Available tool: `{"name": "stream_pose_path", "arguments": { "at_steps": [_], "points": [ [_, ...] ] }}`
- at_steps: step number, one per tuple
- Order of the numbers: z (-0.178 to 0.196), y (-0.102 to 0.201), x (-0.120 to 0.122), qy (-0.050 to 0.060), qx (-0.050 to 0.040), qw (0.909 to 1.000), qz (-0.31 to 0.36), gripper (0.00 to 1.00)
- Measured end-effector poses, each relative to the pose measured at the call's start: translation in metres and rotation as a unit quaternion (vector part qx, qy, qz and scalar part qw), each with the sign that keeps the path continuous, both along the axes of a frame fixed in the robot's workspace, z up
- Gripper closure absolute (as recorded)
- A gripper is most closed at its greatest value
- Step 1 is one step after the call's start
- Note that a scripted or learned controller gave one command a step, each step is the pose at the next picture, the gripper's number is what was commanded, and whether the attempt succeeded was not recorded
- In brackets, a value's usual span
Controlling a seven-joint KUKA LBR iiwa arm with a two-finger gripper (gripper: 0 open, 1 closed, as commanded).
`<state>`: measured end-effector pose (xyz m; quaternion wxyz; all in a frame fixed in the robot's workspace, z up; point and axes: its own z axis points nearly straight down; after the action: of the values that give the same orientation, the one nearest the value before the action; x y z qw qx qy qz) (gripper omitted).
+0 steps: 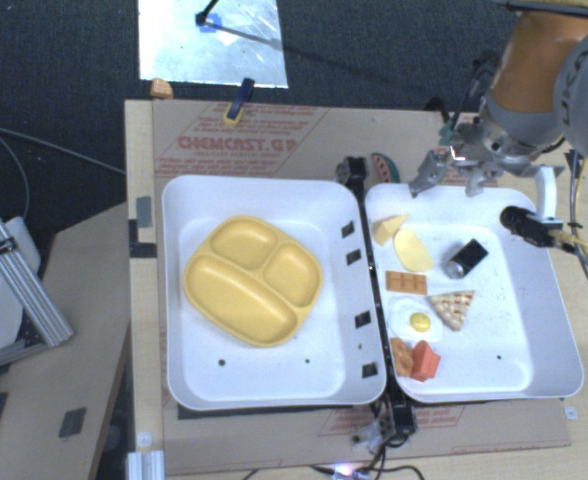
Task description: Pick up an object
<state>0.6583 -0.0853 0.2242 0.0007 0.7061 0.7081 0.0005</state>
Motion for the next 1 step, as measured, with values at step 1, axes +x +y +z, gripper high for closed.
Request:
{"name": "stream_pose_path", "arguments": {
  "at_steps": [1],
  "points": [
    [-0.0505, -0.0167, -0.0944, 0.006, 0.0010, 1.0000, -0.003, 0.00]
  ]
}}
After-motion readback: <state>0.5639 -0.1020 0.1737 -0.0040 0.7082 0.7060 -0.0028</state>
